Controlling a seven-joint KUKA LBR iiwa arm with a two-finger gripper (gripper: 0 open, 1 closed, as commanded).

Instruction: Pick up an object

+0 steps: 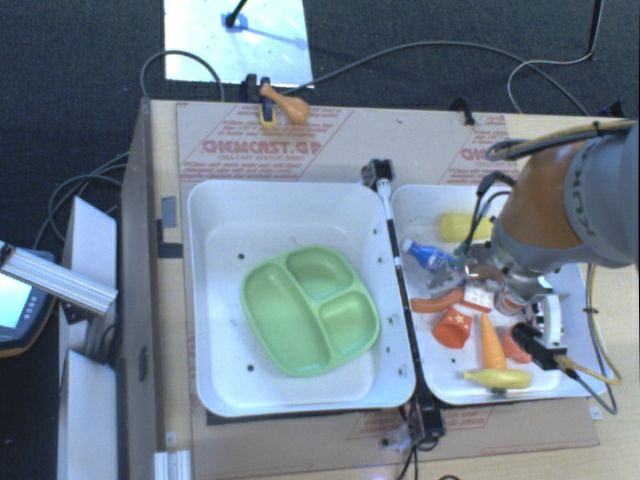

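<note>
From my remote station, red "CHEMCAST GP" print reads across the desk (300, 138) behind two white bins. The left bin (215, 268) carries a green divided plate (312, 310) with bare floor around it. The right bin (425, 213) is crowded: a blue bottle (428, 257), red cup (452, 328), orange carrot (491, 342) and yellow banana (497, 377) near its front rim. The pincer (500, 298) hangs over this pile; I cannot tell how it is set.
</note>
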